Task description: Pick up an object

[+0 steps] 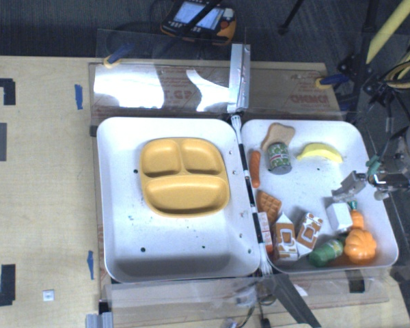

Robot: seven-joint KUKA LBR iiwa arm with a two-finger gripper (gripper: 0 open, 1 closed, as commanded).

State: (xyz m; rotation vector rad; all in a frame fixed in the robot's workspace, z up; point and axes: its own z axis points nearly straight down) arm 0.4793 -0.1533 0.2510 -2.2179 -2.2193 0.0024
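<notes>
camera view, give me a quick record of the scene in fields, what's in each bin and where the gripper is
left bin: yellow tray with three compartments
right bin: banana, can, toast, sausage, waffle, two small cartons, white block, carrot, green vegetable, pumpkin
gripper: over the right bin's right side, just above the white block
held: nothing seen between the fingers
</notes>
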